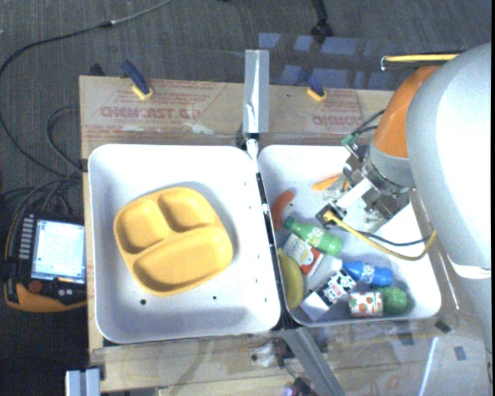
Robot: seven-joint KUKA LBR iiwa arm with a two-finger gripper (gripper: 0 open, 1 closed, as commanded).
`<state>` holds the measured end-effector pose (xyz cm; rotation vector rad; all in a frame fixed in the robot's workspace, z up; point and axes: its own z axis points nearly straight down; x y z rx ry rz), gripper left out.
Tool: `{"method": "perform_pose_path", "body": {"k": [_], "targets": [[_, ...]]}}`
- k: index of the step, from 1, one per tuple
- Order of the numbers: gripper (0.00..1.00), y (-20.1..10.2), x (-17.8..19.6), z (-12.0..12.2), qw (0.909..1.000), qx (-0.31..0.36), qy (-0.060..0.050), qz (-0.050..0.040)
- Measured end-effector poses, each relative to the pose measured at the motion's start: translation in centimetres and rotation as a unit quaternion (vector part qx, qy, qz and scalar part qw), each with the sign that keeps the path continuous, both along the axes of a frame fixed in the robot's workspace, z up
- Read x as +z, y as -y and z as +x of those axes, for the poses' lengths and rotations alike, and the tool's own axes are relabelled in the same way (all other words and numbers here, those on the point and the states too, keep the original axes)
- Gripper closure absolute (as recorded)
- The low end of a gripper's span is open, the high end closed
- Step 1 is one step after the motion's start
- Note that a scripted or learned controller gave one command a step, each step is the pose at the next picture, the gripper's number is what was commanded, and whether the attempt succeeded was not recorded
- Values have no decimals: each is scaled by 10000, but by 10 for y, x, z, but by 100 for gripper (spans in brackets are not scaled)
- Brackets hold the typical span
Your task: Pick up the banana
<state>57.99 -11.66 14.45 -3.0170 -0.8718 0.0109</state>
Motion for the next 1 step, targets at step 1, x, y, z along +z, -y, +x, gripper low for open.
{"method": "perform_pose_path", "body": {"k": [1], "targets": [[0,85,-17,7,9930,-1182,5,-17]]}}
